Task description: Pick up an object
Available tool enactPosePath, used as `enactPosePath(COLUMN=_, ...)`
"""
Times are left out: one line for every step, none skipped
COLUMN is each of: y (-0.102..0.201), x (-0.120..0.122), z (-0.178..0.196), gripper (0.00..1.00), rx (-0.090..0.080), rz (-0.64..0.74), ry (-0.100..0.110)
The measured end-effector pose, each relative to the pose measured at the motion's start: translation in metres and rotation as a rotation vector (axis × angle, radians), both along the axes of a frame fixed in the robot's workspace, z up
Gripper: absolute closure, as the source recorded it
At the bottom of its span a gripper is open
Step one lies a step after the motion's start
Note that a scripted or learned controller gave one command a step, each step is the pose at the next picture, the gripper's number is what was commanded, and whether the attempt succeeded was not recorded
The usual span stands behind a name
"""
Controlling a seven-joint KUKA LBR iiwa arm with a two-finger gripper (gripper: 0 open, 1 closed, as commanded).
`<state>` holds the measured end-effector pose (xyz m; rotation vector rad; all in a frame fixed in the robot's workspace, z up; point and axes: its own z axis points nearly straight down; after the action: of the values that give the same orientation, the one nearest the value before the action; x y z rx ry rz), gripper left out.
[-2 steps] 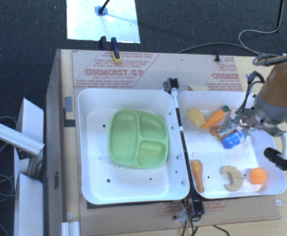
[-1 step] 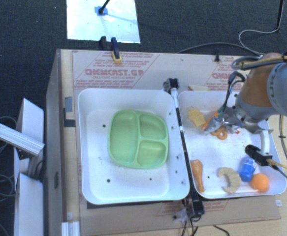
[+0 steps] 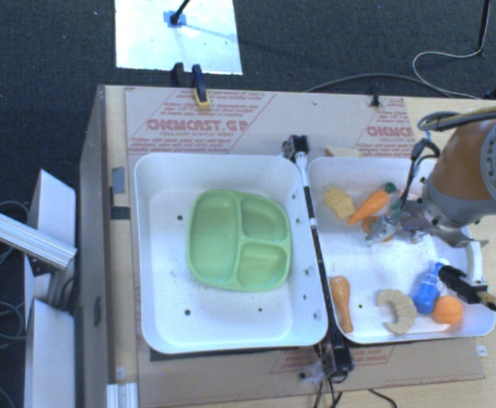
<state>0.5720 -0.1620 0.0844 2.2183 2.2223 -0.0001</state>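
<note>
Nearest the cam, at the front edge of the right bin (image 3: 401, 334): a tan crescent piece (image 3: 396, 310), w/ a blue bottle (image 3: 427, 289) and an orange ball (image 3: 447, 310) just to its right, the ball touching the bottle's lower end. A pale orange drumstick-shaped piece (image 3: 342, 302) lies by the bin's left wall, pointing front-to-back.

Further back in the same bin — a yellow waffle-like chunk (image 3: 340, 201) and a carrot (image 3: 369, 206) w/ green top, tilted, just beside each other.

Left bin (image 3: 158, 253) holds one thing: a green divided plate (image 3: 238, 240), three compartments, roughly centred.

Gripper (image 3: 382, 230) is down in the right bin, reaching in from the right, its tip right at the carrot's lower end. An orange bit shows at the tip; can't tell if it's part of the carrot or sth else. Can't tell how far the gripper is open or whether it has hold of anything — the metal parts blur together there. Carrot is the closest obj to the gripper, touching or nearly so; waffle chunk is near, to the left; bottle, ball and crescent sit well apart, toward the front.
</note>
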Motion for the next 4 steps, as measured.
enactPosePath(y=0.036, x=0.070, z=0.001, gripper=0.00, rx=0.001, rz=0.004, ry=-0.002)
enactPosePath(y=0.021, x=0.049, z=0.000, gripper=0.00, rx=0.001, rz=0.001, ry=-0.001)
enactPosePath(y=0.020, x=0.050, z=0.011, gripper=1.00, rx=0.000, rz=0.004, ry=-0.003)
enactPosePath(y=0.000, x=-0.013, z=0.076, gripper=1.00, rx=0.000, rz=0.000, ry=-0.002)
